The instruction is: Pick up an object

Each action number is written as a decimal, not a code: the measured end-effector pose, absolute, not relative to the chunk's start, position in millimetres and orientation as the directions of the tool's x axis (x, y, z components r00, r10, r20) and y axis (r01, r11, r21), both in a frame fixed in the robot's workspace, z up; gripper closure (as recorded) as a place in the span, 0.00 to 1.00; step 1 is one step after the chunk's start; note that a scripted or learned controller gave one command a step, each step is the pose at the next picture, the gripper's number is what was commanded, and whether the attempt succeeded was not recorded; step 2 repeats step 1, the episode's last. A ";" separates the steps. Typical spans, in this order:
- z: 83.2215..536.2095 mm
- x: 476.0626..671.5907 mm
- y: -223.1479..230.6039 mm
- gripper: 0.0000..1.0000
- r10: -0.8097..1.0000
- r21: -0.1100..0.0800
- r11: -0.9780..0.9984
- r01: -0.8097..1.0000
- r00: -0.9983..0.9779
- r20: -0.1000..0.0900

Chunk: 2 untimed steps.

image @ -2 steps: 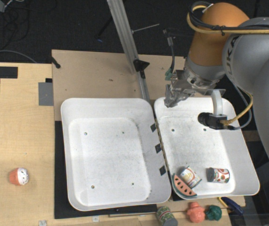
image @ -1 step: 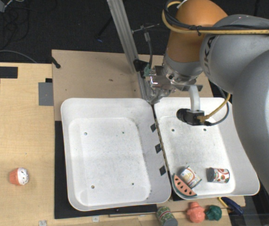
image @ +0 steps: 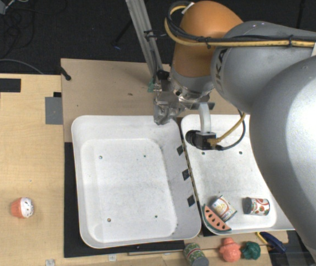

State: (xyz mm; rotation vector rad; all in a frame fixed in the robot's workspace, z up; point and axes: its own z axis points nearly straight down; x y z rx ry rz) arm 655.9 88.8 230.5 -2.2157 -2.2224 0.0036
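Two shallow white bins sit side by side on a wooden bench, seen from above at a slant. The left bin (image: 127,187) has nothing lying on its floor. The right bin (image: 229,176) holds the objects on offer, all gathered at its near edge, probably where earlier handling left them: a small can (image: 222,208) lying tilted, a watermelon slice (image: 217,221) touching the can on its near side, and a dark cup (image: 256,205) on its side, just to the right of the can.

Relative to the right bin, more toys lie outside it, just past its near edge: a green piece (image: 191,253), a pink figure (image: 229,250) and a green lump (image: 251,250). A small round orange doll (image: 22,208) lies well apart, on the bench beyond the left bin.

The grey arm (image: 268,76) reaches in from the right, its orange band (image: 202,32) high in the view. The gripper (image: 163,115) hangs at the far end of the right bin, over the ridge where the two bins meet, well apart from the can and its neighbours. Its fingers cannot be made out against the wrist hardware, so how far apart they are cannot be told, and nothing is seen between them. A black cable end (image: 199,139) dangles over the right bin's far end. Judging by this, no object has yet been picked.
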 end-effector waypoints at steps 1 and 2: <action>231.8 655.8 88.1 0.00 1.000 -0.003 0.004 1.000 -0.004 -0.001; 231.8 655.8 88.1 0.00 1.000 -0.003 0.004 1.000 -0.004 -0.001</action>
